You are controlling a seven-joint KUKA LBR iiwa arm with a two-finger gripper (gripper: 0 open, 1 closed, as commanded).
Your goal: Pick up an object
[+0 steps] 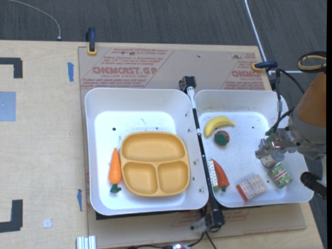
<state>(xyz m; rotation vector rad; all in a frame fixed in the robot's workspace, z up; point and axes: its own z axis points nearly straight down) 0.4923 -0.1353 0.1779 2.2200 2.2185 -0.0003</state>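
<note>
The right bin (pixel 244 100) holds a yellow banana (pixel 218 124), a small red and green fruit (pixel 222 138), a red pepper (pixel 220 174) by the bin's left wall, a pink patterned box (pixel 252 187) and a small green and white carton (pixel 280 176). My gripper (pixel 268 156) hangs low over the right part of this bin, just above and left of the green carton. Something small and pale sits under its tip; I cannot make out what it is.
The left bin (pixel 98 154) holds a yellow three-part plate (pixel 154 163) and an orange carrot (pixel 114 168) to its left. Both bins rest on a cardboard sheet (pixel 129 66) clamped to the bench. A cable runs along the divider between the bins.
</note>
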